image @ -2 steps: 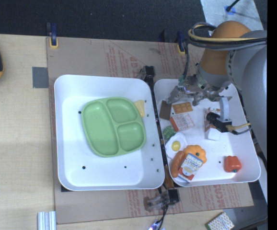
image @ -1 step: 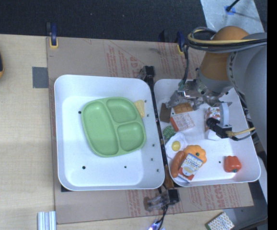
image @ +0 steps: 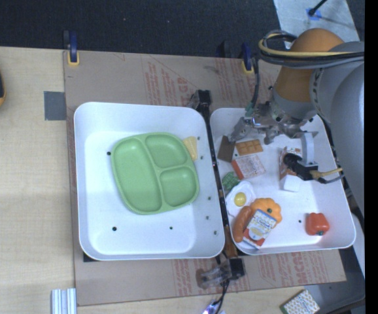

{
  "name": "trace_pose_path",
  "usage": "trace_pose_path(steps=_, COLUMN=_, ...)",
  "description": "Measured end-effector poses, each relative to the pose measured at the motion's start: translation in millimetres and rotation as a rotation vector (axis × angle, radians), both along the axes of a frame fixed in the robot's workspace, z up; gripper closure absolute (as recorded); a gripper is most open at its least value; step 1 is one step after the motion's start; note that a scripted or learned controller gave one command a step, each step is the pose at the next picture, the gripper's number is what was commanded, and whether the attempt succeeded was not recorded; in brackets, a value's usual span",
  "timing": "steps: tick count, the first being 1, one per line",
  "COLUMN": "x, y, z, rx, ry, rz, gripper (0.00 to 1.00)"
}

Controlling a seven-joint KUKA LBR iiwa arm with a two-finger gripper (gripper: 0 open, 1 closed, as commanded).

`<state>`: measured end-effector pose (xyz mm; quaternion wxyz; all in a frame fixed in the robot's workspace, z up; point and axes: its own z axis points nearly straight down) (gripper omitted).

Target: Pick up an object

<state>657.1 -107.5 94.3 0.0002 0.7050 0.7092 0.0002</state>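
- The gripper (image: 262, 128) hung low over the far end of the right bin (image: 336, 241); whether it was open or shut could not be told.
- Just below it lay a small orange-and-white packet (image: 248, 163).
- Nearer the front lay a fried egg (image: 239, 195), an orange pouch (image: 261, 222) and a red pepper (image: 316, 223).
- The left bin (image: 97, 241) held a green tray (image: 155, 171), a yellow piece (image: 190, 147) at its far corner.
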Motion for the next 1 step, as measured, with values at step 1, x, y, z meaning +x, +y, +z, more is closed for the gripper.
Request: trace_pose_path(steps=1, x=-14.7, y=12.6, z=0.3, rx=-0.003, ry=-0.002, rz=-0.001, gripper=0.00)
